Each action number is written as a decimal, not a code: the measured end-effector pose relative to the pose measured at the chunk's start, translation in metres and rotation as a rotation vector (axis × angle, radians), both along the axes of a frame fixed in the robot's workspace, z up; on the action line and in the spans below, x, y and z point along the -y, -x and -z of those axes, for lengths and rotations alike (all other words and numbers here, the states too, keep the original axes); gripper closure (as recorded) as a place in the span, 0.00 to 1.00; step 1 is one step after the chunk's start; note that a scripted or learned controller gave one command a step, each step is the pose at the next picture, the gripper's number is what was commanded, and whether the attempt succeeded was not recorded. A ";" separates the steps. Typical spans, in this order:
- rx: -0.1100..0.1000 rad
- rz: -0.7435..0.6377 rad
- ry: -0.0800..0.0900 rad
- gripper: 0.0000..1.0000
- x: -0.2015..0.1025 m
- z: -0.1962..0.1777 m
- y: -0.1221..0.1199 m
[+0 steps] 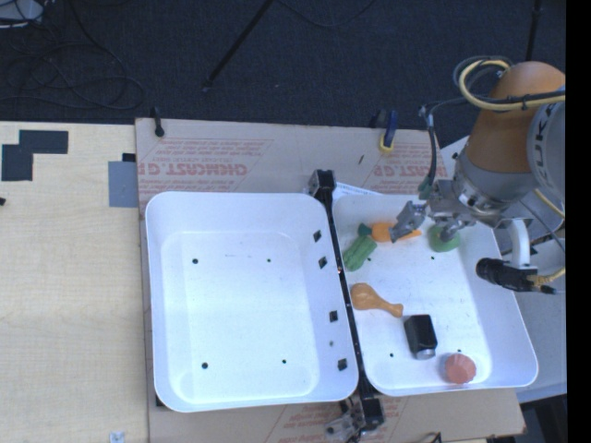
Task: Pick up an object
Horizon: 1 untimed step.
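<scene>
The gripper (407, 221) hangs low over the far part of the right-hand shallow white plastic bin (503, 340), its grey fingers close-set around a small orange piece (383, 233), which seems pinched between them, a sign the pick is in hand. Six things lie in that bin: the orange piece, a long green pod-shaped toy (359, 250) beside it, a round green lump (444, 239), a tan pear-shaped toy (372, 299), a black block (421, 335) and a pink ball (459, 368). The left-hand white bin (166, 293) sits alongside on the surface.
</scene>
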State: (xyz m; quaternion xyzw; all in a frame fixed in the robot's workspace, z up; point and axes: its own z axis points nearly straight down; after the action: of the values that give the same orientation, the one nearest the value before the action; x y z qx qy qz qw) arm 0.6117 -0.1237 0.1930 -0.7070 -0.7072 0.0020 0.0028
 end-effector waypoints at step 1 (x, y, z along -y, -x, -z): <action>0.012 -0.004 0.001 0.00 -0.037 -0.128 0.045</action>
State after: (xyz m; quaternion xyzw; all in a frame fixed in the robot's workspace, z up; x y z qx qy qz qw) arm 0.5671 -0.0870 0.3212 -0.7057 -0.7085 -0.0019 -0.0019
